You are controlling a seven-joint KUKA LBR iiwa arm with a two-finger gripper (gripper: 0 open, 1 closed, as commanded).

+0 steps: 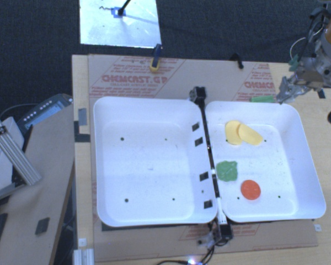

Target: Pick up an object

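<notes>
1. Lying in the right bin (306, 164), two overlapping yellow pieces (241, 133) are sitting near its far wall.
2. A green piece (227, 170) and an orange disc (250, 190) are resting nearer its front.
3. The tool (284, 94) is hovering over the bin's far right corner; its grip state is unclear.
</notes>
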